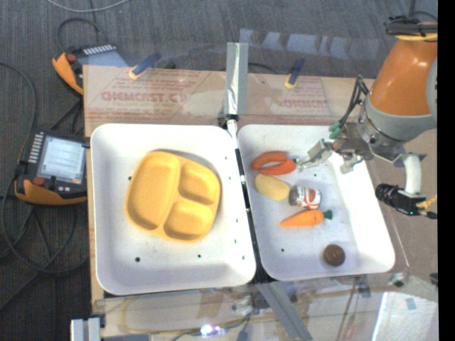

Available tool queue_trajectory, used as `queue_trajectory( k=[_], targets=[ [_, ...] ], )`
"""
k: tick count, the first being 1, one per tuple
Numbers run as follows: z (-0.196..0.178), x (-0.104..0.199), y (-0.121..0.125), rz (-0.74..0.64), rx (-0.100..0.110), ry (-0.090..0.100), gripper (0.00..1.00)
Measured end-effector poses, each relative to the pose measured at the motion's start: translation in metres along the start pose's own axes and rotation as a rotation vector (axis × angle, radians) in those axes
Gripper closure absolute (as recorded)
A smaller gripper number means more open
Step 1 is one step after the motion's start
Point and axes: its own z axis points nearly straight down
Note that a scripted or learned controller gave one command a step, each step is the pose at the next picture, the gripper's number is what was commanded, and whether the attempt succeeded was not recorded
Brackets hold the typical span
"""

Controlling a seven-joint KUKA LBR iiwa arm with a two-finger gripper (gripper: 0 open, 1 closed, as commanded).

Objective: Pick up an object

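**Hand above the right bin, objects below it**

The hand (323, 151) hangs at the upper right of the right bin (370, 244), fingers apart, holding nothing. Near its tip lies an orange-red piece (273, 163). Below lie a potato (272, 187), a small can (306, 197), a carrot (303, 219) and a brown ball (334, 254) (well apart). The left bin (114, 261) holds a yellow tray (174, 195).

Cardboard-topped bench (178, 98) with two white bins, left (106, 261) and right (370, 212), side by side.
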Motion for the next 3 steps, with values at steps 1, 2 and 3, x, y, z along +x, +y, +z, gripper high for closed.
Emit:
queue_trajectory(
  k=[1, 2, 3],
  targets=[
    [0.139, -0.025, -0.042, -0.190, -0.014, -0.003, 0.00],
    [0.163, -0.028, -0.020, -0.239, -0.011, -0.003, 0.00],
    [0.163, -0.053, 0.045, -0.177, -0.014, -0.006, 0.00]
  ],
)
